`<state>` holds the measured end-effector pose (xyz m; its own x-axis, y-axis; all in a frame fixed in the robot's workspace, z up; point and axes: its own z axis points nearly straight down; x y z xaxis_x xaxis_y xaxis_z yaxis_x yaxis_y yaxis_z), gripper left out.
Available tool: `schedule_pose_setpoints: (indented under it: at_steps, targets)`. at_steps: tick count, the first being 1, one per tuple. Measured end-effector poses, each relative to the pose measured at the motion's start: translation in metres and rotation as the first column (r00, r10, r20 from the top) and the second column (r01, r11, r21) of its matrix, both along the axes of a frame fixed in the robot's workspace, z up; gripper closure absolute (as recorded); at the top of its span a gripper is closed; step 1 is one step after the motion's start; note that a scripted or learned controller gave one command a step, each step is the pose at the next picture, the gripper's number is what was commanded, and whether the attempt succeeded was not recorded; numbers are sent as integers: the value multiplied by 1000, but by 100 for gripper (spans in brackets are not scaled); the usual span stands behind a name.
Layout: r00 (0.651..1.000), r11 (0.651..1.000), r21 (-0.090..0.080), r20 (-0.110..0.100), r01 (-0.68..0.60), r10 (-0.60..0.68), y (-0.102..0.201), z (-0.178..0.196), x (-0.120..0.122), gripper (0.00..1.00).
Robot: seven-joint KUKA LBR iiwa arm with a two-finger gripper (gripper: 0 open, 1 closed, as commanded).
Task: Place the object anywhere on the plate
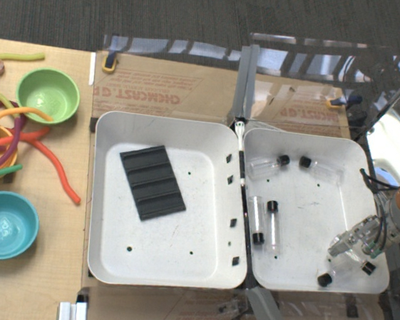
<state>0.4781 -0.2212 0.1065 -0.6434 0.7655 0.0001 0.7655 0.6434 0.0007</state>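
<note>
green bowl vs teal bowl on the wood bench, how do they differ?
The green bowl is lime and sits farther back, near the coloured cords; the teal bowl is light blue and sits nearer the front. The teal bowl looks slightly wider than the green one. Both are round, upright, and left of the left bin.

Both bins (104, 181) look like smooth, slightly glossy white plastic; the ridged plate (152, 182) is matt black, the vials (272, 221) clear glossy plastic with black caps, and the bowls (47, 95) shiny glazed green and teal
</note>
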Motion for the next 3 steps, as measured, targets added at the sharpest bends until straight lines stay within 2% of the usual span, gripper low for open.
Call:
schedule_pose_setpoints:
  at_steps: [1, 2, 3]
  targets:
    - [999, 999, -2, 1, 54, -54, -1, 100, 0, 100]
    - [996, 996, 0, -2, -89, 89, 0, 63, 0, 100]
    - [979, 979, 0, -1, -206, 206, 0, 24, 0, 100]
